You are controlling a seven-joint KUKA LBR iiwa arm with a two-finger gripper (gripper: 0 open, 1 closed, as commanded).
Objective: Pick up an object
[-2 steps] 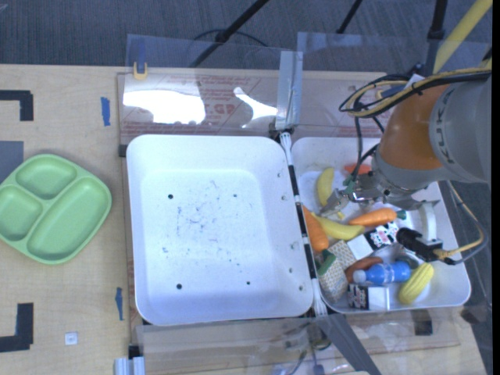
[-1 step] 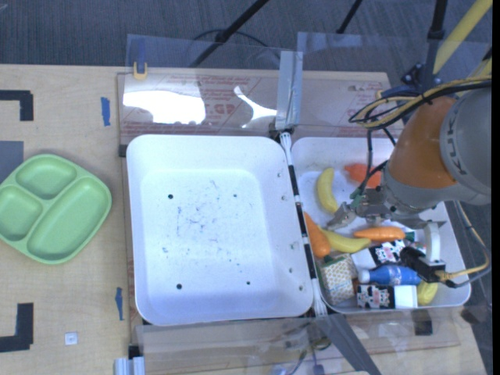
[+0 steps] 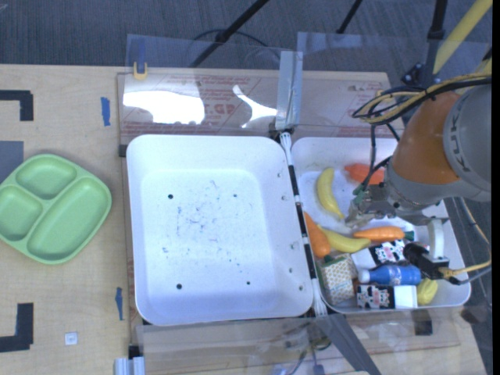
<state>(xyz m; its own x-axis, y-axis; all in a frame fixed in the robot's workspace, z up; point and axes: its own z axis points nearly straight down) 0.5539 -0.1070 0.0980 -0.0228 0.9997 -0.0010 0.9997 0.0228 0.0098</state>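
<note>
The right bin (image 3: 306, 153) holds a heap of toy items. An upright yellow banana (image 3: 326, 192) lies at its left, and a second banana (image 3: 348, 241) lies flat below it. An orange carrot (image 3: 380, 232) rests across the middle. A blue bottle (image 3: 394, 275) lies near the front. My gripper (image 3: 362, 212) hangs low over the bin's middle, between the upright banana and the carrot, just above the flat banana. The grey and orange wrist (image 3: 426, 151) hides the bin's far right part. Nothing shows as lifted off the heap.
The left white bin (image 3: 211, 217) shows only faint blue marks on its floor. A green divided plate (image 3: 51, 207) sits on the bench at far left. Cow-patterned boxes (image 3: 388, 253), a checkered block (image 3: 337, 276) and another orange piece (image 3: 316, 237) crowd the right bin's front. Cables loop by the arm.
</note>
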